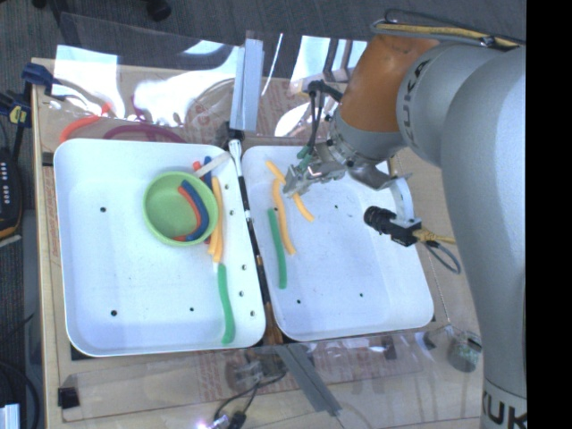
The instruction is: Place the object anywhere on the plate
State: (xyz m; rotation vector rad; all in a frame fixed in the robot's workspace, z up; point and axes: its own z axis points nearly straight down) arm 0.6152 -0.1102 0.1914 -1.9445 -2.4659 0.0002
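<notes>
Jaws (293, 179) hover over thin orange stick (303, 206) (smooth, curved) in right bin (393, 302).

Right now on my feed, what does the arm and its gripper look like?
The arm is thick, rounded and grey, with an orange band above the wrist and part of the KUKA lettering on its shell. A yellowish cable runs along its top. The gripper is small, metallic and grey, with a black fitting beside it.

Green plate (170, 211); white bins (98, 266); orange sticks (284, 217); green sticks (279, 257)
</notes>
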